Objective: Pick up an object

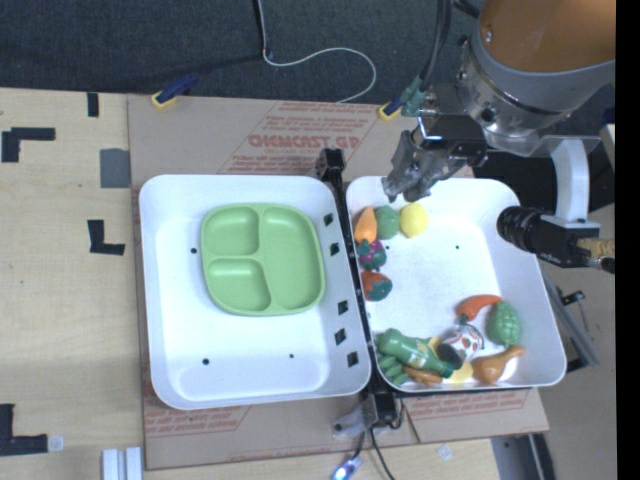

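My gripper hangs over the far left corner of the right bin, open, with nothing between its fingers. Just below it in the view lie a yellow lemon-like toy, a green piece and an orange carrot-like piece. Along the bin's left wall sit a purple and green toy and a red and green one. Several more toy foods are heaped in the near right corner, among them a green vegetable, a red and white can and a green fruit.
The left bin holds a pale green divided plate. A black clip strip runs along the wall between the two bins. The grey and orange arm looms over the right bin's far edge. A white cable lies behind the bins.
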`<state>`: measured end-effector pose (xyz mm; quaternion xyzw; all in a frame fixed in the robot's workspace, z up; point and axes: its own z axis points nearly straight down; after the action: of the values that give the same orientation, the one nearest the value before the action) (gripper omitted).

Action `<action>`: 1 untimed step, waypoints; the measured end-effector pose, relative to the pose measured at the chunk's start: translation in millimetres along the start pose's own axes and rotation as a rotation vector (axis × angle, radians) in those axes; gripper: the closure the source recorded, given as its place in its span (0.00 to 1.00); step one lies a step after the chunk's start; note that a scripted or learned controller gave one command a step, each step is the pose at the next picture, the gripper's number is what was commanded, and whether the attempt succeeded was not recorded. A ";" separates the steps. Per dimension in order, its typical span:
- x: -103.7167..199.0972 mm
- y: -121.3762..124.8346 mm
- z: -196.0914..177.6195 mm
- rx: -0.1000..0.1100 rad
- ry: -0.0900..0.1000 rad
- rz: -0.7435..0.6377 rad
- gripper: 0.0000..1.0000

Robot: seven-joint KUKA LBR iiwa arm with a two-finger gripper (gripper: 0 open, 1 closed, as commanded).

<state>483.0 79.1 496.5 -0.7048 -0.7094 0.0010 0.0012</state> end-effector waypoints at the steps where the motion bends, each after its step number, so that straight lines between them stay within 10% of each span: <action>1: -50.2 24.8 137.8 0.012 -0.004 0.011 1.00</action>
<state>507.7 29.1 358.6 -0.7087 -0.7055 0.0066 0.0042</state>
